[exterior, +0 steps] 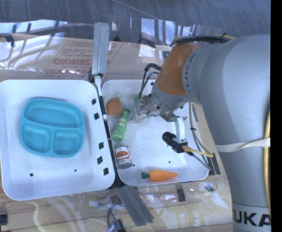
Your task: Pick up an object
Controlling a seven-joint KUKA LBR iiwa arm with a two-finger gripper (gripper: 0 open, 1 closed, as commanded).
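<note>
White bins, two, side by side on counter. Left bin (10, 129): blue compartment tray (52, 127). Right bin (145, 153), frame centre: brown bread piece (114, 106), green bottle (121, 125), small can (123, 157), carrot (161, 175). Gripper (141, 108) low beside bottle's cap end; whether it grips or is released, cannot tell. Step judged: approach to grasp, nothing seen lifted. Next move likely calls for centring over bottle, closing, then lifting straight.
</note>
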